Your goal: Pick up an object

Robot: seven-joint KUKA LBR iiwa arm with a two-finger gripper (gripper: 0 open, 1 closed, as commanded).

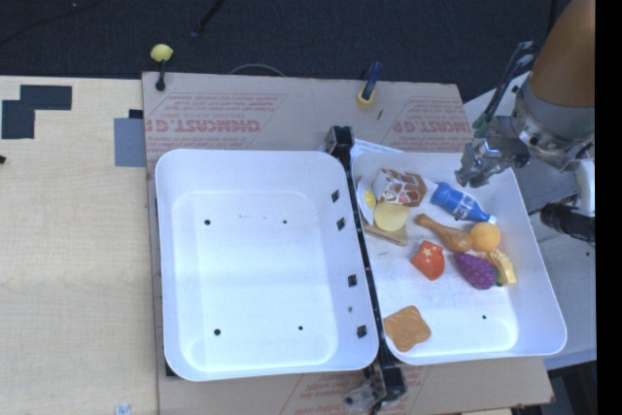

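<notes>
From here my gripper hovers over the right bin's far edge, grip state unreadable, with the blue bottle just below it, orange ball and purple grapes beyond.

- Cardboard sheet under the bins: red print, upside down from this camera, seems to read "CHEMCAST GP", once at the upper left.
- The same red print repeats at the upper right of the cardboard, partly cut off by the right bin.
- More red print on the cardboard's lower edge, too little of it showing to read.
</notes>
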